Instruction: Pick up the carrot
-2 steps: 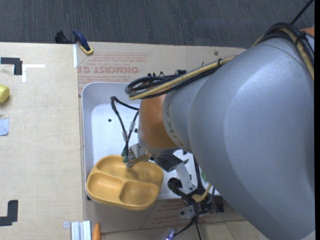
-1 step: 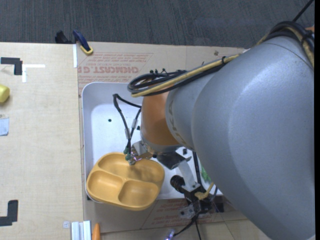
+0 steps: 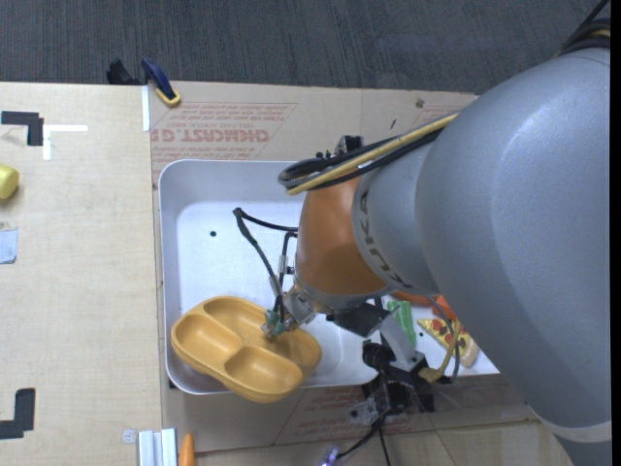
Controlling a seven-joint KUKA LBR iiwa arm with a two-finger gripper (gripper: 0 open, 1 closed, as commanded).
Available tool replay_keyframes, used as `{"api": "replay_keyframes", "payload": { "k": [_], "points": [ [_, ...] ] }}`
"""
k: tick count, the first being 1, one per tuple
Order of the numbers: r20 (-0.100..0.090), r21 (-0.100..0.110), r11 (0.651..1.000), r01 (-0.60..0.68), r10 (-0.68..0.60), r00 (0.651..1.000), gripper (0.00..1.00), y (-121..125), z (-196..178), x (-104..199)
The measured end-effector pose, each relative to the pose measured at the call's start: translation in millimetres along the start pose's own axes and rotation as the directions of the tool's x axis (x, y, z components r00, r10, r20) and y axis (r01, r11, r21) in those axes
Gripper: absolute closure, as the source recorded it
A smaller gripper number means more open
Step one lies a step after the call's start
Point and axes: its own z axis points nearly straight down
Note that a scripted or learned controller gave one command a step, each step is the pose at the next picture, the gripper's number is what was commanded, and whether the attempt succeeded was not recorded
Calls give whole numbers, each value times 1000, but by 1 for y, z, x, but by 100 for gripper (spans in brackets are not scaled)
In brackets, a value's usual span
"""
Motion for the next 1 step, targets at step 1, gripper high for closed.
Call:
{"api": "replay_keyframes", "payload": {
  "k": [1],
  "points": [
    [0, 6, 996, -85, 85, 996, 100, -27, -9, -37]
  ]
}}
